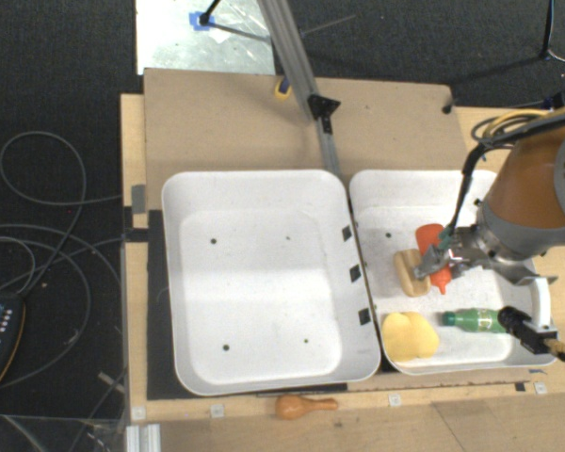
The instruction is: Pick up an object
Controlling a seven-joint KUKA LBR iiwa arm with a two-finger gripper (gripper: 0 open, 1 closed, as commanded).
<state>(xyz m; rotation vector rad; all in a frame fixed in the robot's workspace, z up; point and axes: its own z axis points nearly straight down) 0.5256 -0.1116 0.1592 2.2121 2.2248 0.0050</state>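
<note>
We had our gripper (437, 260) low in the right bin (381, 196), over the orange object (430, 237) and tan block (411, 273); its state we could not tell. Nothing looked lifted. A green bottle (471, 320) lay at five o'clock, a yellow piece (410, 335) at seven.

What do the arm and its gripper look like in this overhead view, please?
The arm is rounded and bulky: a broad orange band with grey sections above and below it. A black cable and a few yellow ones loop over its top. The gripper is small, dull grey metal, at the end of a grey wrist. A white bracket with a black part juts from the wrist's underside.
</note>
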